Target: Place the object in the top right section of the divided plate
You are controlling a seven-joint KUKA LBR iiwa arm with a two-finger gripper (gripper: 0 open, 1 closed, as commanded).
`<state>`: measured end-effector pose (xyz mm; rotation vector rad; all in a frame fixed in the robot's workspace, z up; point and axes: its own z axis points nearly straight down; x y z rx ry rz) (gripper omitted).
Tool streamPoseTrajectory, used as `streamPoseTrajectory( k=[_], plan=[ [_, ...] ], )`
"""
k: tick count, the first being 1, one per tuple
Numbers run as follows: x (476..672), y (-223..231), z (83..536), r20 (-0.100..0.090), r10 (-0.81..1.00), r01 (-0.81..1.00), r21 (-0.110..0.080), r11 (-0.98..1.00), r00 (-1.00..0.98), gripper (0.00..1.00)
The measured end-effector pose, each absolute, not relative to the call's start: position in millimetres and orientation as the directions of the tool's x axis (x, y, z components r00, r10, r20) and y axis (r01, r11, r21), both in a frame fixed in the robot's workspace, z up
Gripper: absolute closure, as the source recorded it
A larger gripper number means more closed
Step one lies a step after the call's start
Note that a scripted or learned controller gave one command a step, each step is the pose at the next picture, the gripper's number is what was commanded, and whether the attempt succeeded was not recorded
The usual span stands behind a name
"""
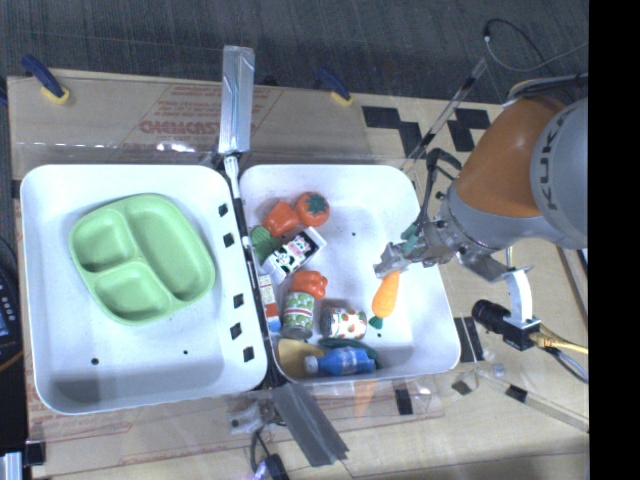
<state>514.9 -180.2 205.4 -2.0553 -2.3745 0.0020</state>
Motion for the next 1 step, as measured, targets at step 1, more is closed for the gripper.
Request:
streamPoseTrajectory(
  k=[1],
  plan=[
    [567.8, -135.2, 226.9, 0.000, 0.946, 0.946, 0.000, 0.324, -0.324, 1.00]
  ],
)
